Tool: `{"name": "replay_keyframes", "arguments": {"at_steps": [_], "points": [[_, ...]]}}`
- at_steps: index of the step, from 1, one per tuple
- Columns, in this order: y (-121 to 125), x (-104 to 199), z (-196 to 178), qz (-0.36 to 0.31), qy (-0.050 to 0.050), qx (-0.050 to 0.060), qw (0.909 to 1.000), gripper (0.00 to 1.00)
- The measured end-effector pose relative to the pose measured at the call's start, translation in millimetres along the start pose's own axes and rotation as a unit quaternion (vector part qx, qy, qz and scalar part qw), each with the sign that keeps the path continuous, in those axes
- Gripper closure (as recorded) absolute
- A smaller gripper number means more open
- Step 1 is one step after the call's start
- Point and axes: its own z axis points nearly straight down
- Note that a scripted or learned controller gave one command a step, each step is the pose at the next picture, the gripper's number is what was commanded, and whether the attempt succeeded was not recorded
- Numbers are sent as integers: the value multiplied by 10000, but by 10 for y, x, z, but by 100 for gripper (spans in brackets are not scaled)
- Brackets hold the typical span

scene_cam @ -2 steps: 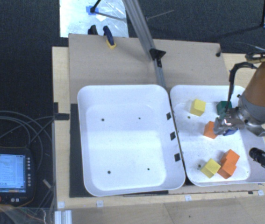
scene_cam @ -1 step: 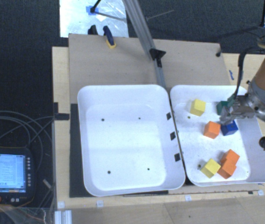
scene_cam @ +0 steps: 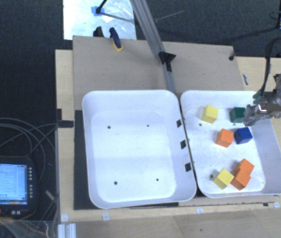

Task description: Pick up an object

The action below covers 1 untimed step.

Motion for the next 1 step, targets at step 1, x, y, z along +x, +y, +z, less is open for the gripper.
{"name": "replay_keyframes", "arguments": {"at_steps": [1], "points": [[-66, 488, -24, -23, 16, 32, 10000, 100]]}}
